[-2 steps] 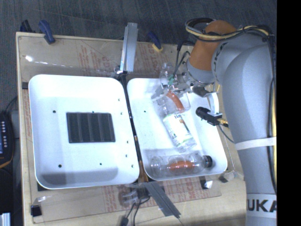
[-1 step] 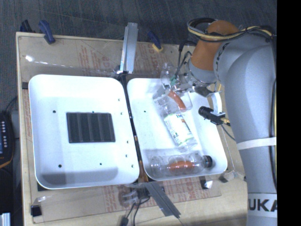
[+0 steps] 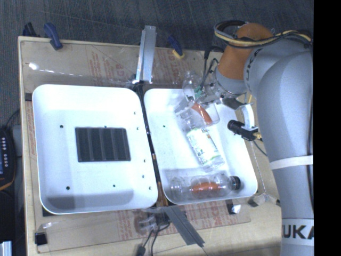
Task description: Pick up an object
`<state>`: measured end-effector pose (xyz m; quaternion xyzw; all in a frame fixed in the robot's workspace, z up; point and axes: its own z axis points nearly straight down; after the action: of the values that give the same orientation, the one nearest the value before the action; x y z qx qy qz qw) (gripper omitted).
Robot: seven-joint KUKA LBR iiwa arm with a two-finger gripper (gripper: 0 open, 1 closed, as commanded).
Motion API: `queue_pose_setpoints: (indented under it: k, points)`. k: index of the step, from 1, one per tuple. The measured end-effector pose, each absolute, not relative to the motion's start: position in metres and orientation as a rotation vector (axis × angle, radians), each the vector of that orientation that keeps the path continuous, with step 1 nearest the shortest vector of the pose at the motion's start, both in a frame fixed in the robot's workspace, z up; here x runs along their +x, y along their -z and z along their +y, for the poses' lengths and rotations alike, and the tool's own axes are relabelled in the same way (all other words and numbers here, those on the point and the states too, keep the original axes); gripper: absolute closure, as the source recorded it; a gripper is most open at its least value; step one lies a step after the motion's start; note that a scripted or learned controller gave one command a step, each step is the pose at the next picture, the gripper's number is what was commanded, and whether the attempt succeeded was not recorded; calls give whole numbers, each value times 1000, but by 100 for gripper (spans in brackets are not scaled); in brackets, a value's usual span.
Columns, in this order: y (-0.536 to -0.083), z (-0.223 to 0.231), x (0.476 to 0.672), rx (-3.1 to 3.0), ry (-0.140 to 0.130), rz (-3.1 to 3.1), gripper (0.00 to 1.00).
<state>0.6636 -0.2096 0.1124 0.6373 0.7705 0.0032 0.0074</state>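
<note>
In the right bin [image 3: 160,143] a clear plastic bottle [image 3: 201,137] with a white label and an orange band near its neck lay on a slant, its long axis running from the far side of the bin down toward the near right corner. A second clear bottle [image 3: 205,184] with an orange band and a dark cap lay along the near wall, its long axis left to right, cap end pointing right. The left bin [image 3: 48,116], smooth white with rounded corners, showed a dark ribbed rectangular panel [image 3: 103,144] on its floor. The claw [image 3: 205,92] hung over the far end of the slanted bottle; whether it was open or gripping anything could not be told. Both bins sat on a pale surface [image 3: 80,57].
</note>
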Motion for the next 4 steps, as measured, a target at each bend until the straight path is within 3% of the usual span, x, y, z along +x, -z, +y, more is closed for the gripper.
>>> queue_pose_setpoints:
  k: [4]
  points:
    - [-108,-212,663,1496,-1,2738,0]
